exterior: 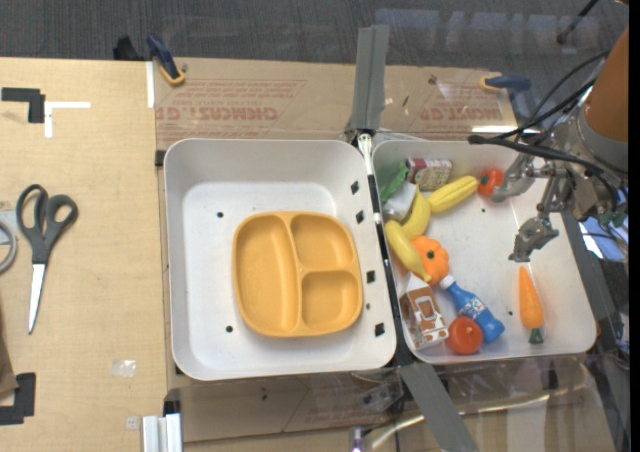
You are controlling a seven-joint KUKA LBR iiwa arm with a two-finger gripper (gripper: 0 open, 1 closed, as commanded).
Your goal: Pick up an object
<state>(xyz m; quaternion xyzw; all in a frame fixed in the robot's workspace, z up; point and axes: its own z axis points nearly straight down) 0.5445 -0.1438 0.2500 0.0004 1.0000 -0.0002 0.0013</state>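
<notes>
1. The end effector (527,210) hangs over the right shallow white plastic bin (575,340), above bare floor between the small red tomato-like toy (490,181) and the orange plastic carrot (530,300).
2. Nothing sits between its two fingers; they look spread and released, so the pick is judged not yet made.
3. Candidates all lie in the right bin: the carrot nearest, the yellow plastic bananas (415,215), a round orange fruit toy (432,260), a blue bottle with white cap (474,308).
4. The left white bin (190,260) holds a yellow three-compartment plastic plate (297,272).
5. Black-handled scissors (42,230) lie on the worktop, well apart.
6. The arm is cut off at the right; cables blur the wrist.
</notes>
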